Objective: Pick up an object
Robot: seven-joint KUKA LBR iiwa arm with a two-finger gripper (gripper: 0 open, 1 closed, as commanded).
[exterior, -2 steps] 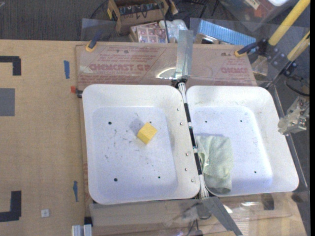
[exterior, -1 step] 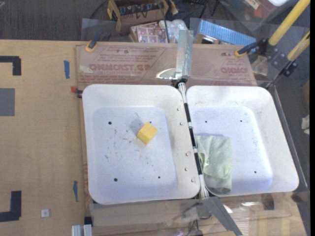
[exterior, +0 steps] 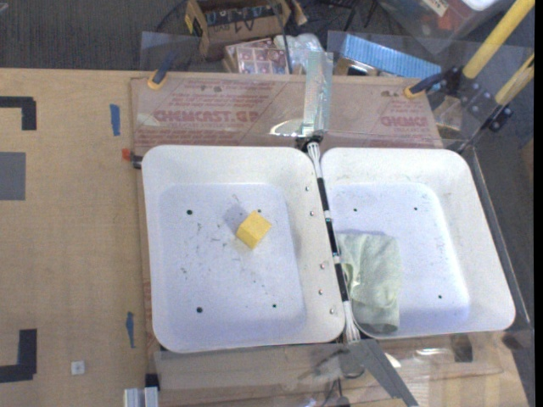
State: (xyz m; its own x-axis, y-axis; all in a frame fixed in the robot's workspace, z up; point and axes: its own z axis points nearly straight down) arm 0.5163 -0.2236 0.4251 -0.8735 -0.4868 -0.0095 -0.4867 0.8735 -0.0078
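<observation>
Wooden bench (exterior: pixel 68 227), pale brown, shot from above at a slant. Dark floor past its far edge, with clutter: an open cardboard box (exterior: pixel 233 11), a blue flat item (exterior: pixel 373 58), and a yellow pole (exterior: pixel 505 24) slanting across the top right corner.

Black corner marks (exterior: pixel 25 113) and a grey square (exterior: pixel 10 176) are on the bench at far left. Two short blue tape strips (exterior: pixel 114 119) are there too, one near the back and one near the front.

A cardboard sheet (exterior: pixel 212 113) with red print lies flat behind the bins, with an orange clamp (exterior: pixel 157 79) at its left end and another at its right end. A clear plastic strip (exterior: pixel 316 91) stands upright at the back, in line with the seam between the bins.

Left bin (exterior: pixel 161 312): white, shallow, rounded corners, floor scuffed with dark specks and a few small dark holes. The yellow block (exterior: pixel 253 230) sits on the floor a little right of centre, tilted cornerwise, well clear of all walls. A faint grey shadow lies just up-left of it.

Right bin (exterior: pixel 475 227): same kind, touching the left bin along the seam. A thin cable (exterior: pixel 327 219) runs along that seam. The pale green cloth (exterior: pixel 373 278) lies crumpled in the near-left part of the floor, its left edge against the seam wall and its lower end reaching the front wall.

Block and cloth are in separate bins, well apart.
</observation>
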